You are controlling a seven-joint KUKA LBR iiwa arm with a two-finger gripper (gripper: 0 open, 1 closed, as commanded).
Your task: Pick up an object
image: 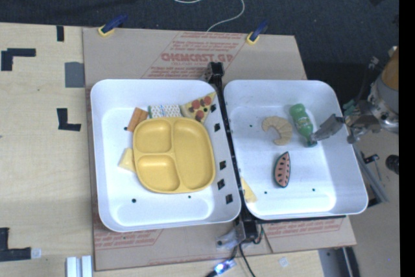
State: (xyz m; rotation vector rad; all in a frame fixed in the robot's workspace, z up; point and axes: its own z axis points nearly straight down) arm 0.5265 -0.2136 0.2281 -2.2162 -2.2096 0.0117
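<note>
The right bin (pixel 324 201) holds a green bottle (pixel 301 121) lying near its far right side, a tan croissant (pixel 279 129) just left of the bottle, and a watermelon slice (pixel 281 169) nearer the front. My gripper (pixel 326 129) comes in over the bin's right rim, low and tilted. Its tip is just right of the bottle's near end, close to it or touching it. I see nothing held in it.
A yellow divided plate (pixel 174 154) takes up most of the left bin (pixel 110 204), with a pizza slice (pixel 200 106), an orange block (pixel 137 118) and other small toys along the plate's far and left edges. A divider (pixel 224 139) runs between the bins.
</note>
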